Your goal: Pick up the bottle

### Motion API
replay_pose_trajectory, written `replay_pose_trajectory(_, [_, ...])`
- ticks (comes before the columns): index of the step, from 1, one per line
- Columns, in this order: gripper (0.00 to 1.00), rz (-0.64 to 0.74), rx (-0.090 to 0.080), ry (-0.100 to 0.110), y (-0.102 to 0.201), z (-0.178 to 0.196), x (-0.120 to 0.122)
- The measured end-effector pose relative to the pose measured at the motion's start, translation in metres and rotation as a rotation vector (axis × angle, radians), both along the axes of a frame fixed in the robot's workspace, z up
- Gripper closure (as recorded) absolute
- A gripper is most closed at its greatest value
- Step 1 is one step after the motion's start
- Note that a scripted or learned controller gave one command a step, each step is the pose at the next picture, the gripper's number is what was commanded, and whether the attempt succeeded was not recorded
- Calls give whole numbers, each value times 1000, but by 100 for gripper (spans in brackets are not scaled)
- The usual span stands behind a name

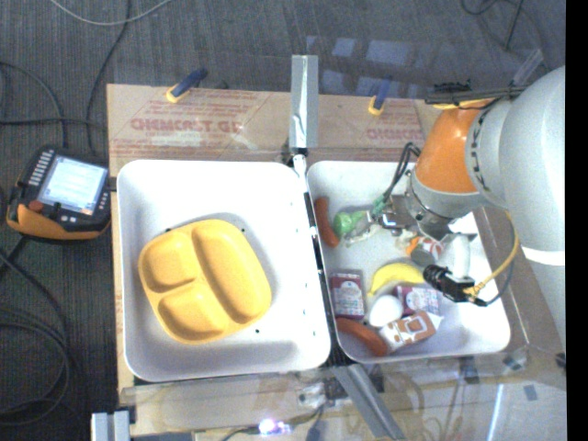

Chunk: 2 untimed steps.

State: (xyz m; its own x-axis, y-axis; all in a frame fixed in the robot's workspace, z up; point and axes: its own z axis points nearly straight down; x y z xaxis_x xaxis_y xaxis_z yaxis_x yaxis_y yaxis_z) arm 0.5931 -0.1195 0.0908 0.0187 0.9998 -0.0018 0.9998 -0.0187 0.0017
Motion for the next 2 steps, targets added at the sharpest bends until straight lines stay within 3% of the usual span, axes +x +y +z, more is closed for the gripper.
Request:
replay_pose_trajectory(1, [0,301,-2,19,-6,-4,73])
replay_pose_trajectory(2, [0,490,-2,6,-29,22,75])
